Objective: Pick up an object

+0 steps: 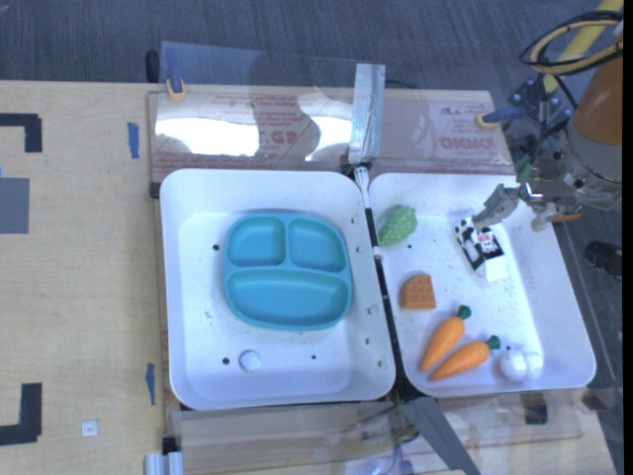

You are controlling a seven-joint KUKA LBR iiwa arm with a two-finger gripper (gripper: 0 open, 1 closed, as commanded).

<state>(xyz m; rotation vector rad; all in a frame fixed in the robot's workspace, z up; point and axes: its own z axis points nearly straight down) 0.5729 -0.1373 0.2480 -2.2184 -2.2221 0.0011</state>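
- The left bin [188, 295] holds a blue plate [287, 270] with three compartments; it plays no part in this step.
- In the right bin [564, 295], from left to right: a green leafy toy [398, 225] near the divider, an orange waffle [418, 292] below it, two carrots [457, 347] lying side by side, a black-and-white card [481, 245], and a white lump [515, 364] in the near right corner.
- The card is the likely target: it lies flat in the upper right part of the bin, its long axis slanting from upper left to lower right.
- The gripper [516, 206] hovers just above and right of the card, tilted in from the right; I cannot tell whether the fingers are apart or together.
- To do this well, I judge the fingers should straddle the card's short width, across that slanted axis, and come down low, since a flat card gives little edge to catch.
- The carrots point up-right with leaves at that end, and would offer an easier grip.
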